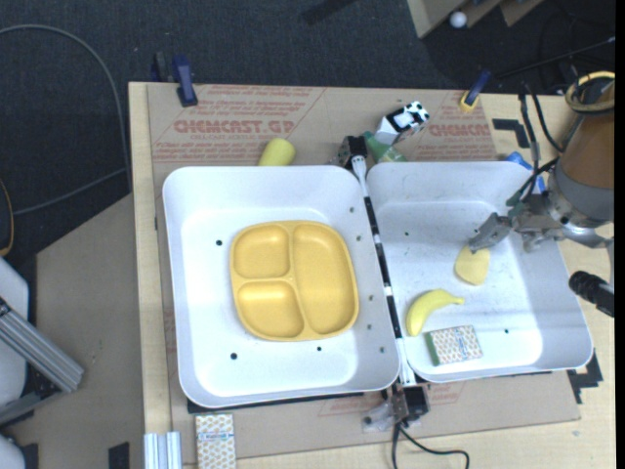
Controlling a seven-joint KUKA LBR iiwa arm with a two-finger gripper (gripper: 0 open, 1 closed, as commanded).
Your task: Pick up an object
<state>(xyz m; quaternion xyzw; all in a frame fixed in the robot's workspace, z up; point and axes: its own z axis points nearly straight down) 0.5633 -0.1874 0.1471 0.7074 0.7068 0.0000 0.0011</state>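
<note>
The pincer, spread apart, hovers just above the pale yellow wedge, whose long axis runs near-vertical.

Red print "CHEMCAST GP" on the brown protective paper of the bench board, behind the left bin; lines of smaller red print above and below it, too fine to read. Same red print repeats on the paper behind the right bin, partly covered, only fragments legible. Small patterned packet in the right bin and another packet at the bench's front edge both carry print, unreadable.
</note>
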